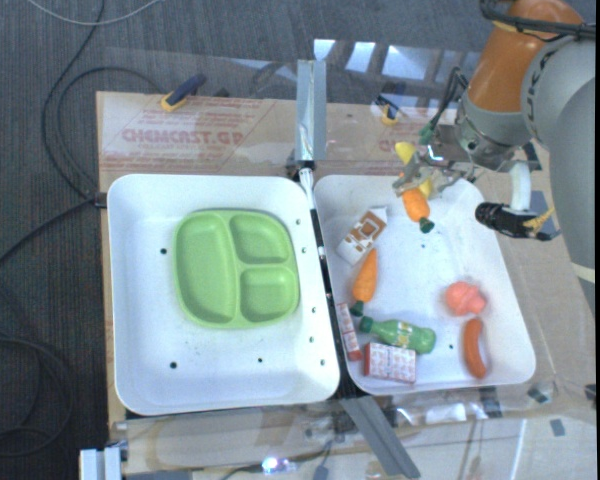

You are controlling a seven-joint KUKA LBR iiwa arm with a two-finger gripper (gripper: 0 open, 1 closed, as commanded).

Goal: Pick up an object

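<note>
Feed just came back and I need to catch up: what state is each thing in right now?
Two-finger gripper: above the right bin, shut on a small orange carrot toy, lifted.
Green divided plastic plate: flat in the left bin.
Green bottle: lying on its side.
Small white carton: tipped over.

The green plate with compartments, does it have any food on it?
No, the green plate lies bare in the left bin; the toys all lie in the right bin.
</note>
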